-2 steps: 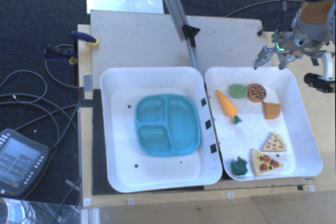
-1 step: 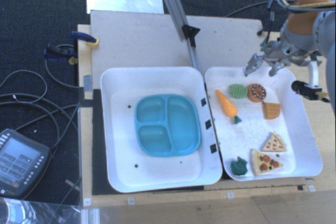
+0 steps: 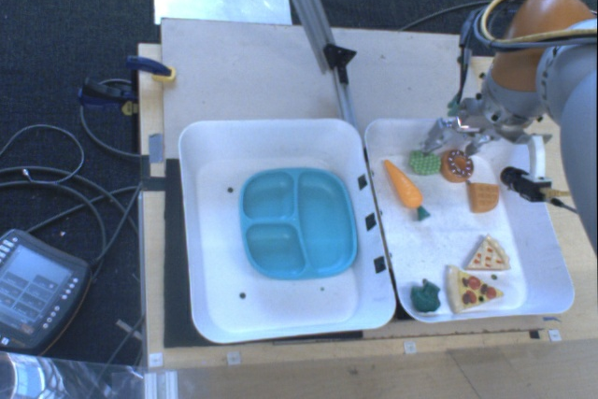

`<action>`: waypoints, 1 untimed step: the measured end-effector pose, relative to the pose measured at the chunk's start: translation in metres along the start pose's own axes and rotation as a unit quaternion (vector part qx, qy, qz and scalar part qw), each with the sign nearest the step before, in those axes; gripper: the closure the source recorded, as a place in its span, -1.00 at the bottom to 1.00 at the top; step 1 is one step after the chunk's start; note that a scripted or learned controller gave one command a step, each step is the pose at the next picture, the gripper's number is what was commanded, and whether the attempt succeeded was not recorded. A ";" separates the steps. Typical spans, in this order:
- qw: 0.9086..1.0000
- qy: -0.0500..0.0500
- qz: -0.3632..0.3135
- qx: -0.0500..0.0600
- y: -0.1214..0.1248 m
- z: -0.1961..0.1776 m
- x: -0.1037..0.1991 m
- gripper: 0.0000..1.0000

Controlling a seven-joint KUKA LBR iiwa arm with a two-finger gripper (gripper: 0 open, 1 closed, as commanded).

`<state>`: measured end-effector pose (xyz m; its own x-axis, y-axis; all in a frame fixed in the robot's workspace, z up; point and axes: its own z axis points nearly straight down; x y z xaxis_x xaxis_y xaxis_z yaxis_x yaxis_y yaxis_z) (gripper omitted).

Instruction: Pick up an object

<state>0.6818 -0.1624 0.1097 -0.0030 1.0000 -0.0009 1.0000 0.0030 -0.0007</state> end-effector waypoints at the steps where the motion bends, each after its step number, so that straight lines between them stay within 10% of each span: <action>1: 1.000 0.000 -0.002 -0.004 0.002 0.016 0.000 -1.00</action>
<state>0.6842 -0.1623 0.0935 -0.0061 1.0000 -0.0017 1.0000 0.0061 0.0064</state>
